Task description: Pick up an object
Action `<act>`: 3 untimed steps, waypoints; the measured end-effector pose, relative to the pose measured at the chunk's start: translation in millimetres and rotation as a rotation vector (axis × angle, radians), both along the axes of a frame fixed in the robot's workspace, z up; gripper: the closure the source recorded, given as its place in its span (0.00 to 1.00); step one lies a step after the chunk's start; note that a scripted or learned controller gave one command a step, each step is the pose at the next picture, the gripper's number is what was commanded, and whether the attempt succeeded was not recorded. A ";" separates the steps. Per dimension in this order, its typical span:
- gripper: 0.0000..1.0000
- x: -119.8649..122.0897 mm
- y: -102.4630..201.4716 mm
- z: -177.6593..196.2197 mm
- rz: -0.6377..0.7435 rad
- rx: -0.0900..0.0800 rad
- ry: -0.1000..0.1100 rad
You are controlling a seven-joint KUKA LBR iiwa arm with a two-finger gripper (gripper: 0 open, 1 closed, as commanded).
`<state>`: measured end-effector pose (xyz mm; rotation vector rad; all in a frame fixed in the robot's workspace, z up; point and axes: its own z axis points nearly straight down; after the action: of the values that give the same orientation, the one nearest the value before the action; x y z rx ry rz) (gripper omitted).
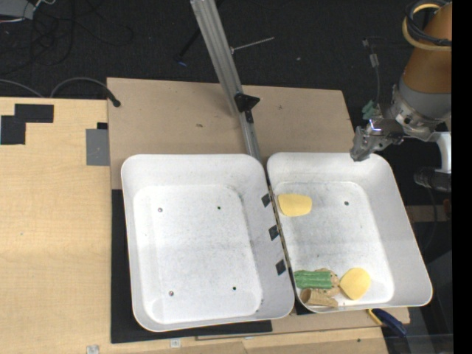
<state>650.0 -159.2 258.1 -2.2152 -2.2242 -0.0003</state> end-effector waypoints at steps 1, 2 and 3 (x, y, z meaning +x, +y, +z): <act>1.00 -19.7 43.4 4.4 0.000 0.001 0.002; 1.00 -40.6 84.7 5.3 -0.001 0.000 0.003; 1.00 -51.0 135.1 -9.3 -0.001 0.001 0.004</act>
<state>599.0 -24.1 248.8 -2.2137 -2.2207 0.0040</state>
